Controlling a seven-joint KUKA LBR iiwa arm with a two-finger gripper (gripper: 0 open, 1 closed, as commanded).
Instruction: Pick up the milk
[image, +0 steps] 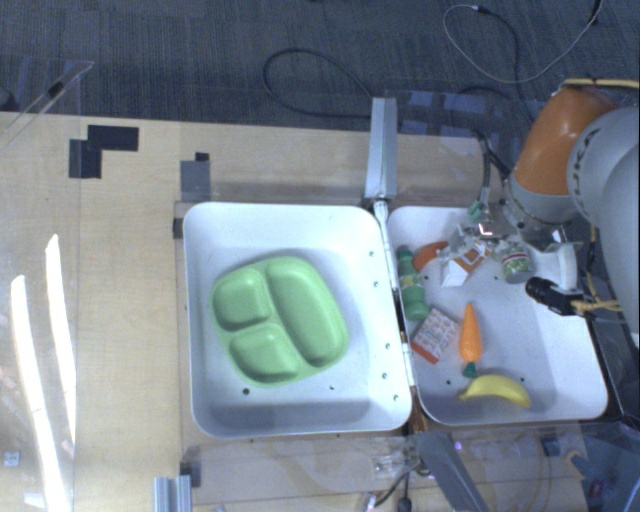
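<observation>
I can't tell my two-finger gripper's (480, 232) state; it hangs over the far part of the right white bin (580, 395), above the small white-and-orange milk carton (462, 264). I'd descend squarely, avoiding the green bottle (408, 272) left of it.

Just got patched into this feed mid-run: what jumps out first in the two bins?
The big green divided tray dominates the left bin. The right bin holds a clutter: yellow banana near the front, orange carrot above it. The gripper hangs over the pile at the back.
</observation>
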